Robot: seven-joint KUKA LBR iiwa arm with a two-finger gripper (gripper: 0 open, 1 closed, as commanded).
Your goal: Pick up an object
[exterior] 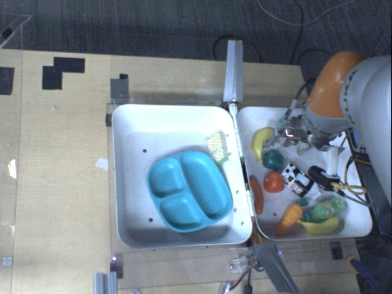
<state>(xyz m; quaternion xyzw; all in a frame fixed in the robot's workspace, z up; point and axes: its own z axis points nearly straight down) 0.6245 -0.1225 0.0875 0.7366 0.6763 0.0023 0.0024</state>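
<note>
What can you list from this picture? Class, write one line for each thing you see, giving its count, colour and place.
bins: 2, white, side by side on the bench
divided tray: 1, blue, left bin
mesh piece: 1, yellowish, left bin, by the tray's upper right
banana: 1, yellow, right bin, upper left
round toy: 1, dark green, below the banana
tomato: 1, red, right bin middle
sausage: 1, brown-red, right bin's left wall
carrot: 1, orange, right bin bottom
cow toy: 1, black and white, right of the tomato
arm: 1, grey with orange band, from the right
gripper: 1, over the right bin's upper part
</note>
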